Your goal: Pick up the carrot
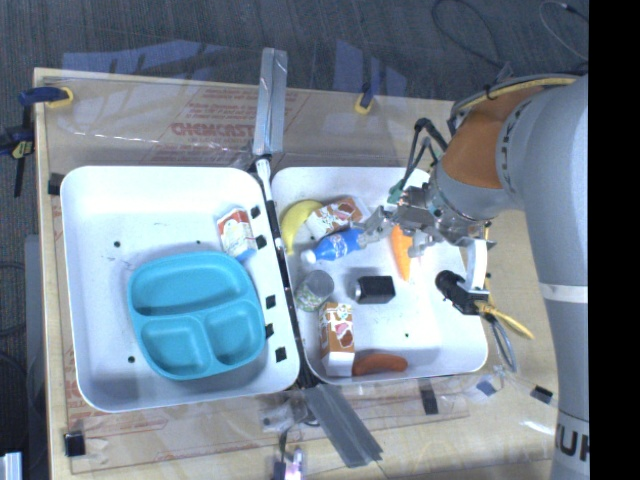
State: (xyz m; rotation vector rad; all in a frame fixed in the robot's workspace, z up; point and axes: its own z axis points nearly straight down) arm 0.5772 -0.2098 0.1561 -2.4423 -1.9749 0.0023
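The orange carrot (402, 254) lies in the right bin (450, 343), near its right middle, pointing toward the front. My gripper (402, 234) hangs right over the carrot's upper end. Its two grey fingers stand apart, one to the carrot's left (383, 219) and one to its right (420, 248), so the gripper is open and straddles the carrot without closing on it. The carrot's lower half shows freely below the fingers.
Left of the carrot lie a blue bottle (335, 246), a banana (297, 219) and a snack packet (342, 210). A black block (376, 288), a round tin (315, 288), a carton (338, 330) and a brown sausage (379, 364) sit nearer the front. The left bin (100, 218) holds a blue divided plate (196, 314).
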